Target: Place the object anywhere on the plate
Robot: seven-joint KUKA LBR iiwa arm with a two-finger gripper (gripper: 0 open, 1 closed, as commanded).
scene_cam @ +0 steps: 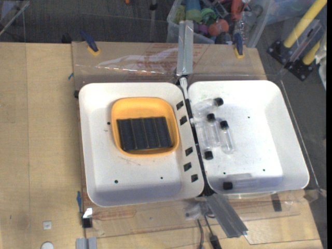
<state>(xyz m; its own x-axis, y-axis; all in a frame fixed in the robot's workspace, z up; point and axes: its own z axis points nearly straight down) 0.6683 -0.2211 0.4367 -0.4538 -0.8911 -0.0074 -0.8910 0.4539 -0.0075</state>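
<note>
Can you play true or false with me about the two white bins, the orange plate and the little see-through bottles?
1. The orange plate sits in the left bin. True.
2. A black ridged block lies on the plate. True.
3. The clear vials with black caps are on the plate. False: they lie in the right bin, near its left side.
4. The plate is round. False: it is a square with rounded corners.
5. A clear box of colourful toys stands beyond the bins, at the top of the view. True.
</note>
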